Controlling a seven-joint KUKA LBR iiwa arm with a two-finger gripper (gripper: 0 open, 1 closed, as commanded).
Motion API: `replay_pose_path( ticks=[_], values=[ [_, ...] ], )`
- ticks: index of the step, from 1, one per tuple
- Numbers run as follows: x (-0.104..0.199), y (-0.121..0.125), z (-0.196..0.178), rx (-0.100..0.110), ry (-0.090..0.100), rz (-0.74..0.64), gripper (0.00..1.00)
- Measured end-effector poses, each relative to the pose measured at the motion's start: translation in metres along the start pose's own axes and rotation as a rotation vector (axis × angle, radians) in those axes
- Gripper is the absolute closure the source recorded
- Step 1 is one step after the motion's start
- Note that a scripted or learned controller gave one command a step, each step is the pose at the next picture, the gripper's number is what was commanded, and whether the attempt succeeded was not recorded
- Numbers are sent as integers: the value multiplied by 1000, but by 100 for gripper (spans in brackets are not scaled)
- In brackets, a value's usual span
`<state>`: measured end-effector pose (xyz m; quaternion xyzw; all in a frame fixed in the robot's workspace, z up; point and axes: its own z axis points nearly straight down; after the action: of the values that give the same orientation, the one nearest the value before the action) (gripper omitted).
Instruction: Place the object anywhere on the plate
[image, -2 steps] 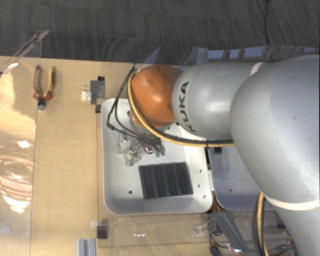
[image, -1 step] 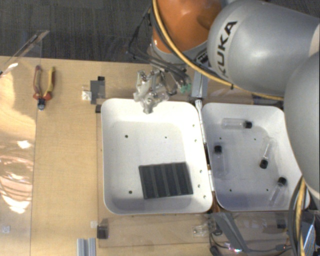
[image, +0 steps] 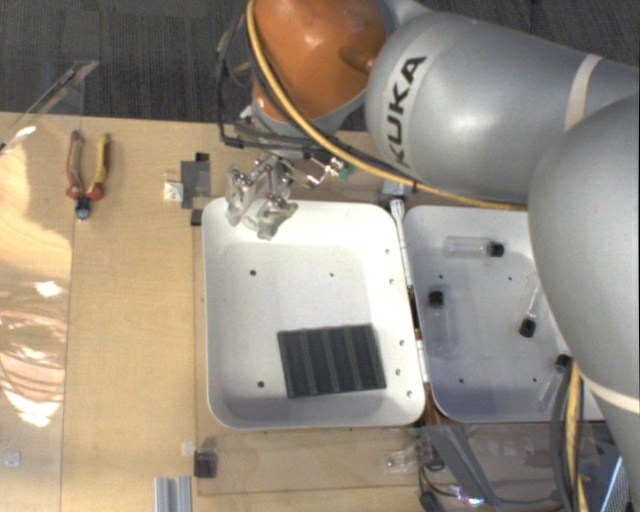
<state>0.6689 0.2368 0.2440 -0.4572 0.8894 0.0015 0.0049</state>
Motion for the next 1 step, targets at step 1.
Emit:
replay_pose_path(
  ticks=[1],
  values=[
    [12, -2, -9, 2, 0, 529, 100]
  ],
)
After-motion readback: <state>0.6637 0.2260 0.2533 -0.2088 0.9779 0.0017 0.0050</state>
